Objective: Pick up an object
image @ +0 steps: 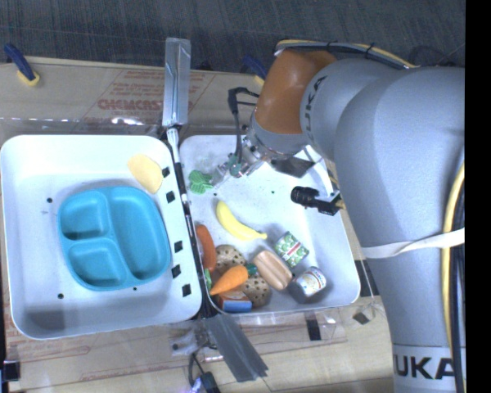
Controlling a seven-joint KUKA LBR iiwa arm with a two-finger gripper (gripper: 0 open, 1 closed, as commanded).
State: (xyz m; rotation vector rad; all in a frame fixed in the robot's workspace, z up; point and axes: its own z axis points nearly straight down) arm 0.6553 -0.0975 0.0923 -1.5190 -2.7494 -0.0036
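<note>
I see the gripper (239, 166) low over the far end of the right bin (337, 244); whether it is wide or narrow I cannot tell from here. Just beside it on the left lies a green toy (200, 182), near the divider. Nearer me in that bin lie a banana (236, 223), a carrot (230, 280), a green packet (290, 247), a small can (310, 282) and a sausage-like piece (271, 269), crowded together. The left bin (16, 219) holds a blue sectioned tray (113, 237) and a yellow piece (146, 171) beside it. Both bins rest on a wooden surface (74, 92) over dark floor (82, 11). The grey arm (393, 162) covers the right side.
</note>
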